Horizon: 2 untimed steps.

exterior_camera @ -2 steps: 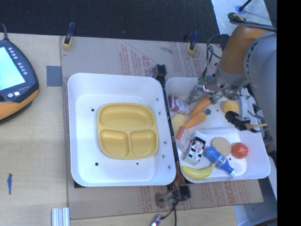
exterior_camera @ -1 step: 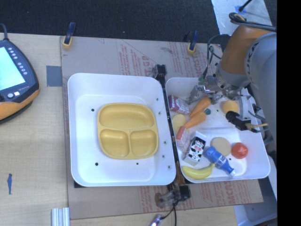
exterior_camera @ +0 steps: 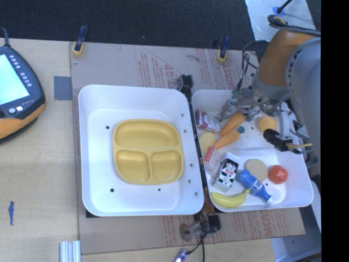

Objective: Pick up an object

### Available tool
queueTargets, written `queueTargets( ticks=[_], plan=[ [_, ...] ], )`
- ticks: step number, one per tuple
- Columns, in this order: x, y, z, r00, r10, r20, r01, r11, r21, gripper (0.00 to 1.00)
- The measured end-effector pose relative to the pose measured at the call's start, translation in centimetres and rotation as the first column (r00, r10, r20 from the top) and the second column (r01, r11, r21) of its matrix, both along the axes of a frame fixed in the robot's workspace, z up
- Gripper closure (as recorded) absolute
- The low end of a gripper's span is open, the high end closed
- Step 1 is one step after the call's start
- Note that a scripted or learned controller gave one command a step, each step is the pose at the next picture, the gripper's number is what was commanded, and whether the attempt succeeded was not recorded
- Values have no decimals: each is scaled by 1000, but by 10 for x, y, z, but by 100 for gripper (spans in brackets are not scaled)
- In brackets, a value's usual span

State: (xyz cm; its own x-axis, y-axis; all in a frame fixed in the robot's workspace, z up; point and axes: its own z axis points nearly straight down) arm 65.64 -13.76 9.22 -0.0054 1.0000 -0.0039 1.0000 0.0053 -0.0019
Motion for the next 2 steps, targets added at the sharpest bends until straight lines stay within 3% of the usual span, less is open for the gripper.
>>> queueTargets(
  ticks=[2],
  plan=[
    [-5,18,12,1000,1,-4,-1,1000,2,0]
  ],
)
